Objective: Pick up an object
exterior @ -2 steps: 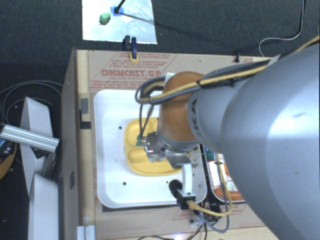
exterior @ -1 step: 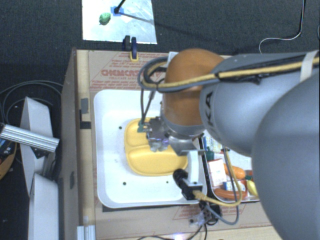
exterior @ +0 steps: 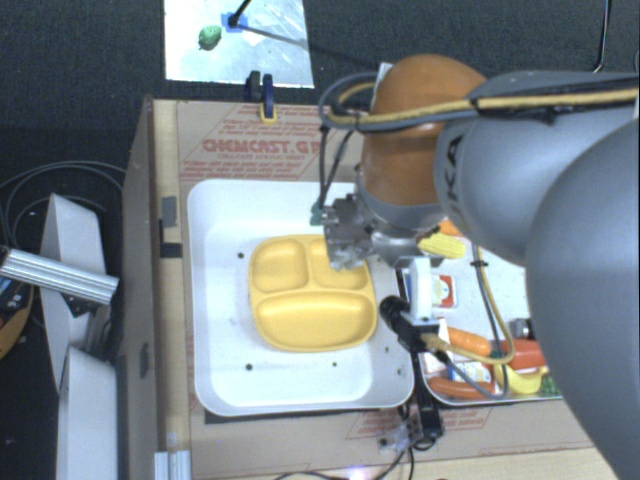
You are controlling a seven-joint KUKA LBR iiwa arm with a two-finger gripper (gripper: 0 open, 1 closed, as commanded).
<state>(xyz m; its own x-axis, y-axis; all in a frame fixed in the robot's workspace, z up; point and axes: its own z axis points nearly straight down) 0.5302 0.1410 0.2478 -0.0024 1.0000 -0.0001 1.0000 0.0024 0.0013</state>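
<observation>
Poising the jaws at the upper right rim of a yellow three-compartment plastic plate [exterior: 305, 308], itself lying flat in the middle of the left shallow white bin [exterior: 225, 268]. Not showing clearly enough to tell whether the jaws are released or clenched, or whether touching the plate at all.

Probably risking a slip from here: taking a broad, smooth, shallow plate by one thin edge, far off its centre, and so tipping or dropping it on the lift. Equally risking a shove, sliding the plate leftwards across the slick bin floor instead of catching it. Further right, crowding close to the clutter of the right shallow white bin [exterior: 480, 396], an orange carrot-shaped toy [exterior: 468, 343] among it, and possibly brushing that on the way up.

Seating both bins on a brown cardboard sheet with red lettering [exterior: 250, 143], covering the worktop. Trailing black cables [exterior: 40, 188] over dark carpet [exterior: 80, 48] at far left, beside a ribbed aluminium bar [exterior: 60, 273]; spreading a crinkled silvery sheet [exterior: 250, 38] beyond the cardboard's far edge.
</observation>
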